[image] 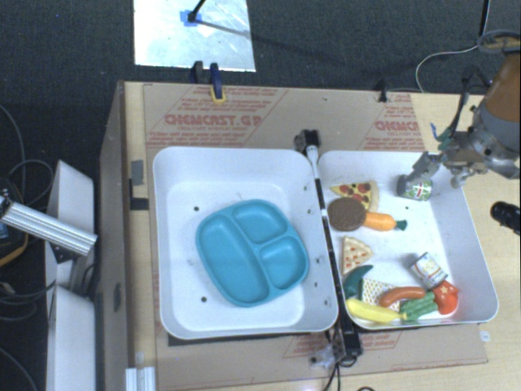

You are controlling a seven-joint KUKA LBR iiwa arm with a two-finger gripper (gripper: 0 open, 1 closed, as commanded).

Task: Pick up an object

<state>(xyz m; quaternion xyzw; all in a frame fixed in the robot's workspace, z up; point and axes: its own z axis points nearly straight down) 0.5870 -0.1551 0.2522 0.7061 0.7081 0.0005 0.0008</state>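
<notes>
Camera view shows the gripper [437, 170] over the right bin's [476, 255] far corner, fingers spread wide, a small can [416, 188] just beside them

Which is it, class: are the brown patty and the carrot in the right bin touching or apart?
Touching. In the camera view the brown patty overlaps the carrot's left end, with no white bin floor showing between them.

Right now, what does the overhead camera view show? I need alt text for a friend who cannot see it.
A robot arm's gripper hovers at the far edge of the right bin, close to a small green-and-white can. That bin holds toy food: pizza slices, a brown patty, a carrot. The left bin holds a blue divided plate.
</notes>
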